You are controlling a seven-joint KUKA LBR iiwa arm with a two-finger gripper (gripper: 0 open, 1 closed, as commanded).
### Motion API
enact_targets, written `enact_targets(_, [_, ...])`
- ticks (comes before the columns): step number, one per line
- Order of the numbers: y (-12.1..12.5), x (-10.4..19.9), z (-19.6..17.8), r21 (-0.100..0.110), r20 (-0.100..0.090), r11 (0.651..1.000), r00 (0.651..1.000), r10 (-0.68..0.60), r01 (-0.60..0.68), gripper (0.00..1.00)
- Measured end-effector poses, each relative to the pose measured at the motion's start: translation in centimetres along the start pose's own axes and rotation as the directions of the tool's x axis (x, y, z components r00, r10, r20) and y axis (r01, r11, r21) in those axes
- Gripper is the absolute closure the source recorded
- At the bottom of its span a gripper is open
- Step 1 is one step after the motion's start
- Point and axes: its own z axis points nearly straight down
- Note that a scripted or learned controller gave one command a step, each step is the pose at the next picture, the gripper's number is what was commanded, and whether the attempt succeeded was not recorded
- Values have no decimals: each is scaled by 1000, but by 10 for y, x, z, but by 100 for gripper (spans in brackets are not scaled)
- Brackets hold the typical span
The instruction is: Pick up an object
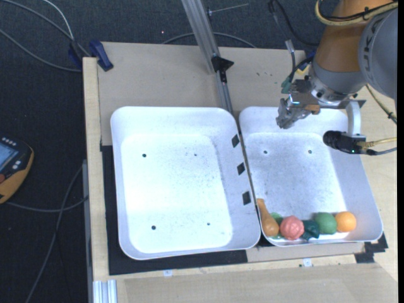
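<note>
Wooden desk point(170, 68) carries two bins; toys point(306, 225) crowd the right bin's point(297, 169) near edge, well apart from the gripper point(290, 117). Its opening cannot be told. It should descend squarely over one toy.

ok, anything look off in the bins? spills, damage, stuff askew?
No spills or damage visible. One oddity: every object is bunched along the near edge of the right bin, orange ball to yellow piece, while the gripper sits over its far edge.
</note>
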Motion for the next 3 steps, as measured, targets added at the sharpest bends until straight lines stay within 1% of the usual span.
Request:
enact_targets(1, [-28,43,-21,1,0,1000,1000,0,0,100])
enact_targets(2, [-28,41,-19,3,1,1000,1000,4,-4,0])
enact_targets(3, [-60,25,32,8,1,1000,1000,6,-6,0])
